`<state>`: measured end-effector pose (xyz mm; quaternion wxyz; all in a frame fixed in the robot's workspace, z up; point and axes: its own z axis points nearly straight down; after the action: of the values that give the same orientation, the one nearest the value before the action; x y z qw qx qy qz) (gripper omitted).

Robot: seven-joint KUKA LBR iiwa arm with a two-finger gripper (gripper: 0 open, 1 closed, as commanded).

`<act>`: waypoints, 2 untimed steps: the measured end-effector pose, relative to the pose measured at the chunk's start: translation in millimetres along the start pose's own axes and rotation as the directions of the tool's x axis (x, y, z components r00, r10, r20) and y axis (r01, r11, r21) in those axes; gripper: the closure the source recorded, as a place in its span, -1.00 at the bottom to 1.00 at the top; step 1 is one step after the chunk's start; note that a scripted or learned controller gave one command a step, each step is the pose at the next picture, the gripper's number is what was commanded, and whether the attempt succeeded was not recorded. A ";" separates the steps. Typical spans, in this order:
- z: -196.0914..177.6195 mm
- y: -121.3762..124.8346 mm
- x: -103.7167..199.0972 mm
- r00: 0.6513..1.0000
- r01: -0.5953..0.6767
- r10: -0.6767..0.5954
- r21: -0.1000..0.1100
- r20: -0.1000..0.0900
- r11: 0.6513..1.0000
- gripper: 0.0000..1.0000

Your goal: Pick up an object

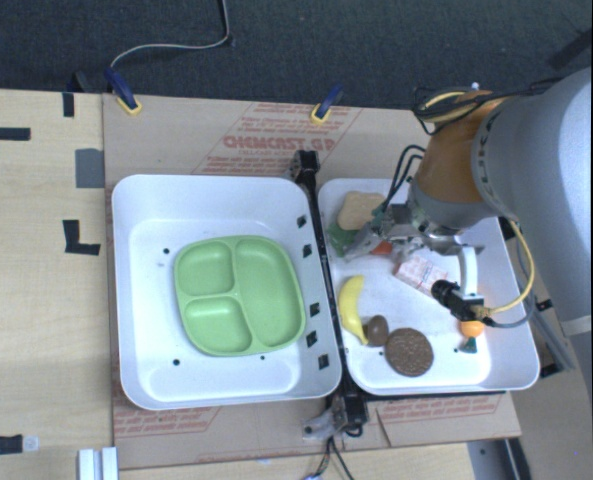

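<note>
Far left of the gripper (381, 236), a green divided plate (240, 294) lies flat in the left bin (136, 268), with bare floor around it. Below-left of the gripper, the banana (351, 309) lies in the right bin (506, 368), long axis running near-vertically, close to the bin's left wall. Below it sit a small brown lump (376, 329) and a brown round disc (409, 351). Just above the gripper lies a tan sponge-like piece (360, 209). How the gripper stands I cannot tell.

A cardboard sheet (276, 143) covers the pale wooden bench (31, 268), with dark carpet (326, 28) at twelve o'clock, crossed by a thin cable (219, 8).
</note>
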<state>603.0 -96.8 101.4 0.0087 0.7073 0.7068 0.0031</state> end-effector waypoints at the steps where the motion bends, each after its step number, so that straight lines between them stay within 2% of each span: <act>1: 16.1 47.7 -6.4 1.000 0.003 -0.003 0.014 -0.009 1.000 -1.00; 2: 4.4 49.2 -5.6 1.000 0.004 -0.004 0.011 -0.009 1.000 1.00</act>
<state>652.3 -102.5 97.9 0.0019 0.7060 0.7082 0.0024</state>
